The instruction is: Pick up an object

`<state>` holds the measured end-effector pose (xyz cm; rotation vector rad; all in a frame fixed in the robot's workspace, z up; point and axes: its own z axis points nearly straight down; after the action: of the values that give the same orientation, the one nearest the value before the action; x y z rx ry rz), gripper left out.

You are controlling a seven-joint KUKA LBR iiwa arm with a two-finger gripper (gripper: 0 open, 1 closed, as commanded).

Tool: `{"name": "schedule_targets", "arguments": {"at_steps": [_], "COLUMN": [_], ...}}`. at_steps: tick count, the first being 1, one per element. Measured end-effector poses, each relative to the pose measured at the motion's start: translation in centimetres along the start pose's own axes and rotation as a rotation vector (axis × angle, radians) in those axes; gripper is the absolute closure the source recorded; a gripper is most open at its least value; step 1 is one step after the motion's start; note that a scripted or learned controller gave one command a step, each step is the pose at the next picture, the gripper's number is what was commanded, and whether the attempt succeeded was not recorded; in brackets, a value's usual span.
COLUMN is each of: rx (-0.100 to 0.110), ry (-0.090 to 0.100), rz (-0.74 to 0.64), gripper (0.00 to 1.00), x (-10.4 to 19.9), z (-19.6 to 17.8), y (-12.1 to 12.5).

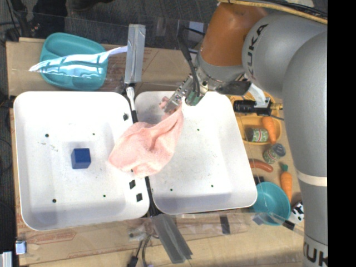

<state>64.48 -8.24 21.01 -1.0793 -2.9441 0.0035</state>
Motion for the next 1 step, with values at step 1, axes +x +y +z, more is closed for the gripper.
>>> {"name": "schedule_targets", "arguments": {"at_steps": [1], "rx": [0.000], "ry": [0.001], "rz": [-0.114], "gripper": [1.00], "x": [-0.02], "z": [0.46], "y": [0.02]}}
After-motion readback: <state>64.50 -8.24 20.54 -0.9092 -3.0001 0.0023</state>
